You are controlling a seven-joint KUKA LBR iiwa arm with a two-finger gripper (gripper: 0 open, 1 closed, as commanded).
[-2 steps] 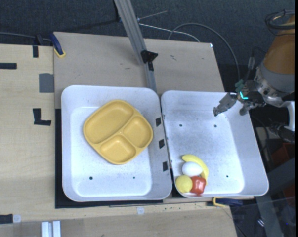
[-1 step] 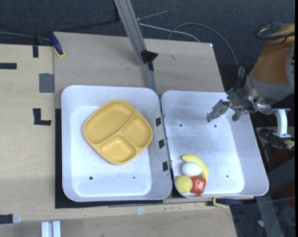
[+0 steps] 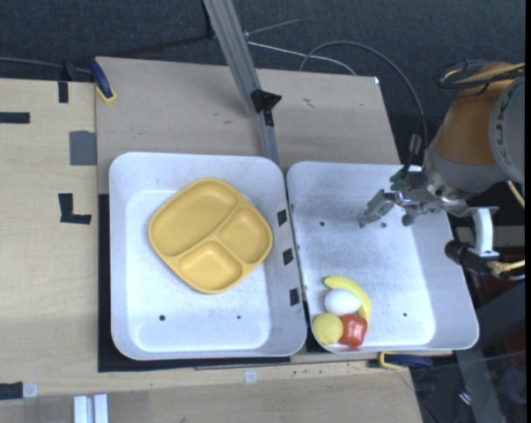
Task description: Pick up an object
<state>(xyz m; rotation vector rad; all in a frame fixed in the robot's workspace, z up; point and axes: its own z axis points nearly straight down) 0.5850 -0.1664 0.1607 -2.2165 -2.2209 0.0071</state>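
My pincer (image 3: 390,210) hangs apart, gripping nothing, over the right bin's (image 3: 424,324) far edge. The banana (image 3: 353,289) and egg (image 3: 340,302) lie at its near edge.

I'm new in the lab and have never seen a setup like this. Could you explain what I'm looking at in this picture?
You are looking down at a slant from one fixed camera above a bench. The grey machine with an orange band, entering from the right, is a robot arm. Its grasping part, the end effector, has two fingers and hovers over the right bin, with nothing between its fingers. Two shallow white bins sit side by side. The left bin holds a yellow divided plate. In the near left corner of the right bin lies a small cluster: a yellow banana-shaped toy, a white egg-shaped piece, a yellow round piece and a red piece. The job is to pick one object up.
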